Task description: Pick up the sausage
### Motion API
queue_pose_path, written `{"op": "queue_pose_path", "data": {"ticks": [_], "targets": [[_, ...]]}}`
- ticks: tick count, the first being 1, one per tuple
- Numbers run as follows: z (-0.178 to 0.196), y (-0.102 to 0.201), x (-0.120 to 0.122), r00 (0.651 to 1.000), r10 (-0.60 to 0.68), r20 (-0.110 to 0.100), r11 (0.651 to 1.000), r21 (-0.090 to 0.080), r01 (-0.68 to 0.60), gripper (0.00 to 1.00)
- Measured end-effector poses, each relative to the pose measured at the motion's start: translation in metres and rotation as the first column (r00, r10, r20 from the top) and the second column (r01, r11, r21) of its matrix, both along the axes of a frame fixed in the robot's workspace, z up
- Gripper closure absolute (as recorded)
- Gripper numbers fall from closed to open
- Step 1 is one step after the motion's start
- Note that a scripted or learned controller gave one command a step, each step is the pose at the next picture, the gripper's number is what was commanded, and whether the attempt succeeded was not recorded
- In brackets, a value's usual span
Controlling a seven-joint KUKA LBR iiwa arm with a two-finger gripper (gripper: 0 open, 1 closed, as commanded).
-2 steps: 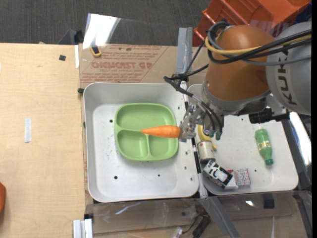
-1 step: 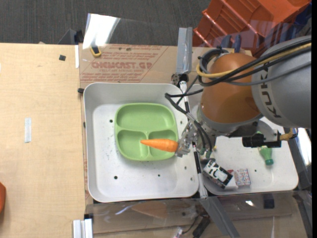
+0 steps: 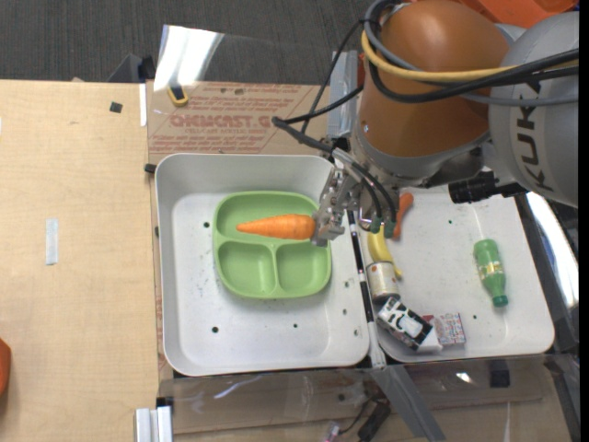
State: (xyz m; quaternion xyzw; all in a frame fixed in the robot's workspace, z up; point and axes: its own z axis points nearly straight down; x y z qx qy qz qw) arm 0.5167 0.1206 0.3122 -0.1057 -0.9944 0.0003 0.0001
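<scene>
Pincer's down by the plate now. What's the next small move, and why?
Probably lift and shift toward the right bin. The pincer sits at the thick end of the carrot over the green plate, and the carrot isn't the target. A small reddish piece beside the banana, partly under the arm, may be the sausage; I can't be sure.

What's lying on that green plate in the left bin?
A carrot lies across the green plate's upper compartment; the two lower ones look bare. The gripper covers the carrot's right end and the plate's right edge there.

Two white bins (image 3: 184,339) sit side by side on the bench (image 3: 74,247).
</scene>
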Motion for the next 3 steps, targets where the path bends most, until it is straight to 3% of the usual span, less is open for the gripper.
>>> {"op": "queue_pose_path", "data": {"ticks": [1, 2, 3], "targets": [[0.002, -0.048, -0.038, 0.898, 0.440, 0.002, 0.898, 0.000, -0.440, 1.00], [0.130, -0.079, 0.000, 0.810, 0.586, 0.004, 0.810, -0.001, -0.586, 1.00], [0.076, -0.026, -0.027, 0.575, 0.818, 0.002, 0.575, 0.001, -0.818, 1.00]]}}
